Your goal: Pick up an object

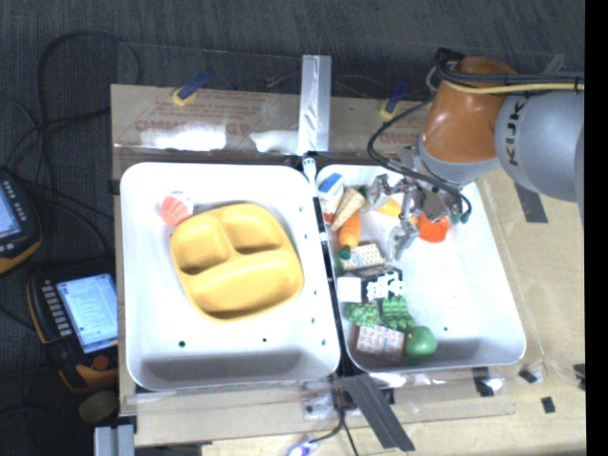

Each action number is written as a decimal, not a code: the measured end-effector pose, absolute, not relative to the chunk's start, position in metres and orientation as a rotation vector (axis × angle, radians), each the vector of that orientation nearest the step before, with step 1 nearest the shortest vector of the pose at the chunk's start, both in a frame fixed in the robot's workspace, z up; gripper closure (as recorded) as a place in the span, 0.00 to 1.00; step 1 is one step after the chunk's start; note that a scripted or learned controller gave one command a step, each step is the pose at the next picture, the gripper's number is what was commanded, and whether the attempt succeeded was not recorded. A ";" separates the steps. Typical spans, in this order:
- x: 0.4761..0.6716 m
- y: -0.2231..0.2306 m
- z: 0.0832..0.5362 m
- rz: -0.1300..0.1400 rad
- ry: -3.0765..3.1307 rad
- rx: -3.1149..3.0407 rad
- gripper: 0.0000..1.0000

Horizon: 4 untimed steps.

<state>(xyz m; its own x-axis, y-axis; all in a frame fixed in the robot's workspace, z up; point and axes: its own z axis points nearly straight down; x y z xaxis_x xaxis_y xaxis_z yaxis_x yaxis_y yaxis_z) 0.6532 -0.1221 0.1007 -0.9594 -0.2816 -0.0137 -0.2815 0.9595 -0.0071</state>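
Note:
My gripper [407, 224] hangs over the back middle of the right bin [475, 283], its metal fingers pointing down. A small red-orange object [434, 228] lies just to its right. An orange carrot-like piece [350, 226] and a tan cone [348, 203] lie to the left of the gripper. Toward the front along the bin's left side lie a white block [361, 257], a black-and-white piece [382, 284], green leafy toys [375, 312], a checkered block [378, 340] and a green ball [421, 342].
The left bin [152, 331] holds a yellow divided plate [236, 257] and a small pink-and-white object [176, 206] at its back left. The right half of the right bin is bare white floor. Cables and devices lie left of the bench.

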 end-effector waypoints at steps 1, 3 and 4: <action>0.614 -0.153 0.090 0.000 3.117 -0.271 0.00; 0.645 -0.112 0.090 -0.007 3.127 -0.084 0.00; 0.554 -0.109 0.090 -0.008 3.120 -0.268 0.00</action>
<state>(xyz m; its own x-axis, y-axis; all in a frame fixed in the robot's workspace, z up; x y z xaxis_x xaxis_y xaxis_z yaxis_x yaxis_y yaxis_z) 0.5540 -0.1091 0.0904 -0.9853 -0.1706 -0.0094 -0.1706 0.9853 -0.0060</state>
